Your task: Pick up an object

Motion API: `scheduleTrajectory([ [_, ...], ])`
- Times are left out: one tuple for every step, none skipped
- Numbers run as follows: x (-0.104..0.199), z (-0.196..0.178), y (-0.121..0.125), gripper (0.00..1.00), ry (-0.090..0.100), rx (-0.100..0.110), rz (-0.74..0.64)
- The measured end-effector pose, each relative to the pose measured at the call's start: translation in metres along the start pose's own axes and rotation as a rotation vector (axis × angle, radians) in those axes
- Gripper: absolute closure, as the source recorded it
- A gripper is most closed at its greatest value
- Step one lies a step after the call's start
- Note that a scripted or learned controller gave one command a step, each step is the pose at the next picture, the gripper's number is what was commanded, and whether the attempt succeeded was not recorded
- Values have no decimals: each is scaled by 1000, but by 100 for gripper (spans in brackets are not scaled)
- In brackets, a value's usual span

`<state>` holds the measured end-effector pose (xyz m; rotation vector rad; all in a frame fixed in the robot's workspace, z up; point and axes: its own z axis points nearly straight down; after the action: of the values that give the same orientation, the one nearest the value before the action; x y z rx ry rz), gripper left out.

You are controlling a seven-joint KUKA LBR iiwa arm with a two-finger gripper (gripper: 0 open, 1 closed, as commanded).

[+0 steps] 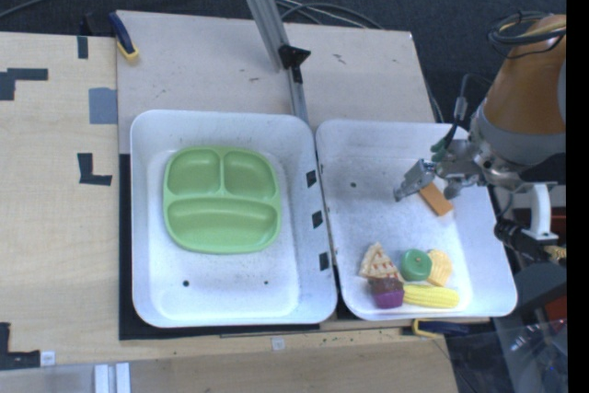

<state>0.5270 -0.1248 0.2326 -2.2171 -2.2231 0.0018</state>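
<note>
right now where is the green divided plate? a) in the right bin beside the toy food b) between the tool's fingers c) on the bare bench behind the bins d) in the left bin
d: the green divided plate lies flat inside the left bin, while the toy food sits clustered in the right bin and the tool hangs over that right bin.

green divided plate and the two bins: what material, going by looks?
Green plate: likely moulded plastic, satin; uniform colour, soft rounded dividers, faint sheen. Left bin and right bin: probably thin formed plastic, matte white; rounded corners and a rolled rim, surfaces scuffed with dark specks. Coated metal can't be ruled out.
</note>
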Motion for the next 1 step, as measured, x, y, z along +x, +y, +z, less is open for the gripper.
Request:
scheduleTrajectory([
  [0, 0, 0, 0, 0, 0, 1],
])
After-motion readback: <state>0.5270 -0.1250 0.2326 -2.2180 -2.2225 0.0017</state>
